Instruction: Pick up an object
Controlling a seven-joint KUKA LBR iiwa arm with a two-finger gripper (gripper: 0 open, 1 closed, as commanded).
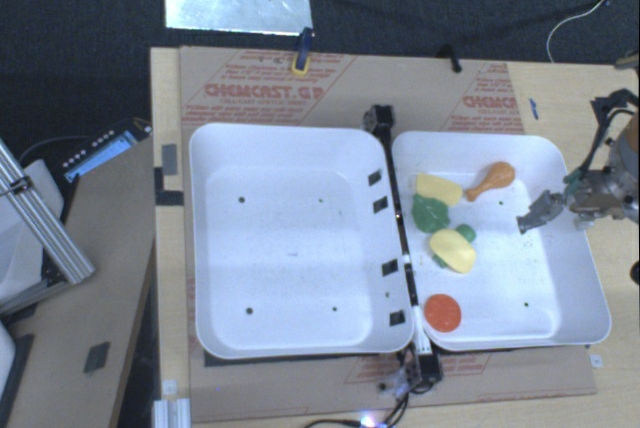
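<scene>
drumstick [490, 180] long axis slants, fat end upper right; fingers [527, 219] state unclear.

My gripper [530, 216] hangs over the right-hand shallow white bin [575, 306], with bare floor beneath and toward the near right corner. To my left the toys crowd together: orange toy drumstick [490, 180], pale yellow block [437, 187], green lump [431, 213], yellow-and-green fruit [453, 249], perhaps touching. The flat orange disc [443, 312] lies apart. The left-hand white bin [290, 246] offers open floor.
</scene>
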